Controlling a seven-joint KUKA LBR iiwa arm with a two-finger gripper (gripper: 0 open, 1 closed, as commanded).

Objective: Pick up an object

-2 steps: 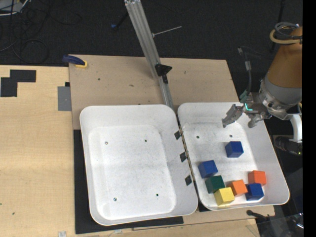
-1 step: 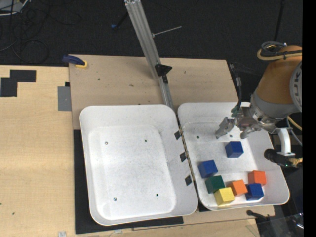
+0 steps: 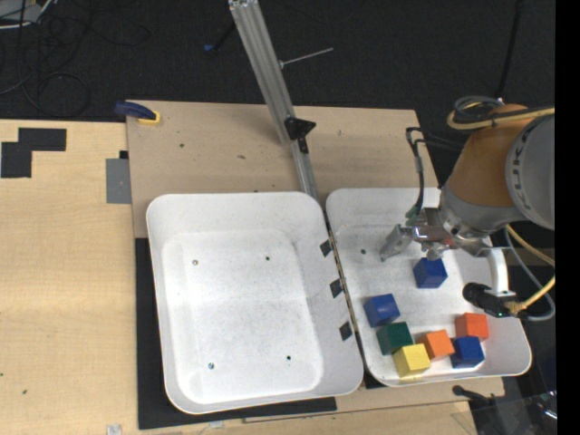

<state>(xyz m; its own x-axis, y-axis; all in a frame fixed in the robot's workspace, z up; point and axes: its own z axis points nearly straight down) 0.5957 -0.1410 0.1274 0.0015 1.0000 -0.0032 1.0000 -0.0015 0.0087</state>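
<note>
Gripper point(image 3: 426, 243) sits mid-right of frame over the right bin point(image 3: 362, 208), directly above a blue cube point(image 3: 430, 273); can't tell its grip state. Cube rests on the bin floor, alone. Lower right cluster: blue block point(image 3: 381, 309), green point(image 3: 394, 336), yellow point(image 3: 412, 359), orange point(image 3: 439, 343), red-orange point(image 3: 472, 325), blue point(image 3: 468, 352). Left bin point(image 3: 172, 216) at frame centre-left.

Count, lower right of frame: 7 cubes in all. Blue cubes: 3 point(image 3: 430, 273) point(image 3: 381, 309) point(image 3: 468, 351). Green cube: 1 point(image 3: 394, 336). Yellow cube: 1 point(image 3: 412, 359). Orange cube: 1 point(image 3: 439, 343). Red-orange cube: 1 point(image 3: 472, 325). White bins: 2 point(image 3: 172, 243) point(image 3: 362, 211)
</note>
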